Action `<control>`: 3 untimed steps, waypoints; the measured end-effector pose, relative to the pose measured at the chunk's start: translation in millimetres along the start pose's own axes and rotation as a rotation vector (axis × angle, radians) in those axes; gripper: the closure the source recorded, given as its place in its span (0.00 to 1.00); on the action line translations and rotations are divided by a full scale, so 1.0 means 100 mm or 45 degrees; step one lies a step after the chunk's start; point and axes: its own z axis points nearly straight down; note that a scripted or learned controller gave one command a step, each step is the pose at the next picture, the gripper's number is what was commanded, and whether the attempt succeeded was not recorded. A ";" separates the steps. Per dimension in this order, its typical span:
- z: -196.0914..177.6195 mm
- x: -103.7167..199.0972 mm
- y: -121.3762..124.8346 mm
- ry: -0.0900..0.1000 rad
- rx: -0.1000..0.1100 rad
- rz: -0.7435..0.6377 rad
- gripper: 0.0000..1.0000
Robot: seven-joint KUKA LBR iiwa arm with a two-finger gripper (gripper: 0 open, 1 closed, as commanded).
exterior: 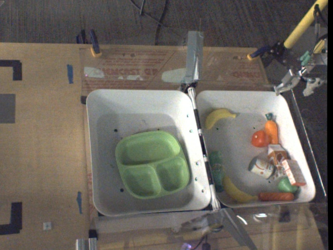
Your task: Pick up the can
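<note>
Two bananas, carrots and a carton crowd the right white bin (237, 102). The small white-and-dark can (259, 167) lies tipped beside the carton (289, 168); fingers could snag it. The metal gripper (296, 79), far right, grip unclear.

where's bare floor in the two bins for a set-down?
Left bin: bare strip along the far wall and left wall, around the green divided plate. Right bin: open middle between the upper banana, green can and tomato. Crowded at its near-right corner: cup, carton, lower banana.
</note>
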 end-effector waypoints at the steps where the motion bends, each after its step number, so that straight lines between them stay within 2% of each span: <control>1: 1.14 0.15 -1.21 0.001 0.001 0.117 0.00; 2: 1.74 0.33 -1.38 -0.029 -0.081 0.446 0.00; 3: 1.74 0.22 -0.99 -0.001 -0.049 0.640 0.00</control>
